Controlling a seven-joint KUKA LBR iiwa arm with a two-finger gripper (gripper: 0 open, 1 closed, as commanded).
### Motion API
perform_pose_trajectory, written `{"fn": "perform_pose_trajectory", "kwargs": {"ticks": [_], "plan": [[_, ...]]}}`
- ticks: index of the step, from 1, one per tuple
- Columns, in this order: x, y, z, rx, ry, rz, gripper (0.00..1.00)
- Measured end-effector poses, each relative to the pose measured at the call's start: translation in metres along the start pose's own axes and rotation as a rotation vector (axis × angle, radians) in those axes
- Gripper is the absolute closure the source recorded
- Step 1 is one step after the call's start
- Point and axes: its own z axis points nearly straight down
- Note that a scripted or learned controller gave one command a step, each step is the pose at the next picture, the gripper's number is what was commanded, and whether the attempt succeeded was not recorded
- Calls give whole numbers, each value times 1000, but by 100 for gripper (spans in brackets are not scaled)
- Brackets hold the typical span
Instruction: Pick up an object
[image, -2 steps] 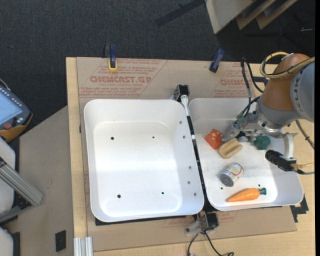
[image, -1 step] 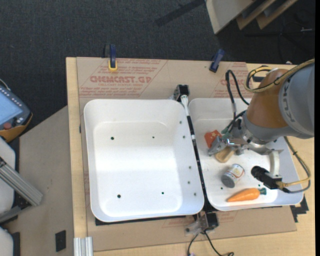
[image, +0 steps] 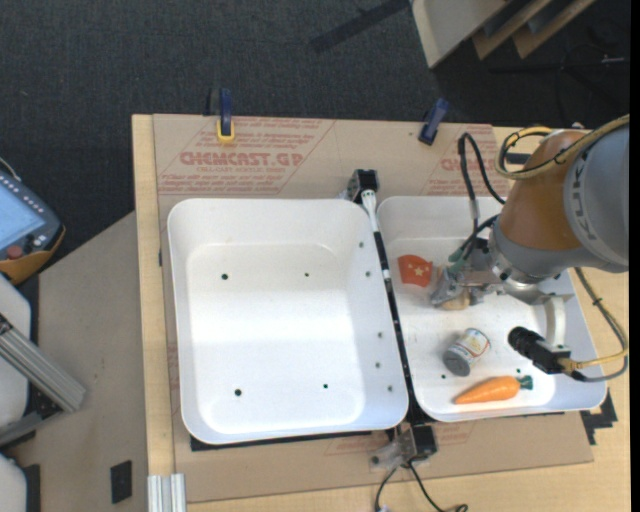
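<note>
"CHEMCAST GP" print on brown board (image: 240, 158)

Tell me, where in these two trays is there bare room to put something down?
The left shallow white bin is bare floor from wall to wall. The right white bin is crowded: small red object, grey tin can, orange carrot, with the pincer low among them.
</note>
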Motion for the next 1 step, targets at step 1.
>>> {"fn": "perform_pose_trajectory", "kwargs": {"ticks": [1], "plan": [[96, -29, -95, -8, 5, -11, 100]]}}
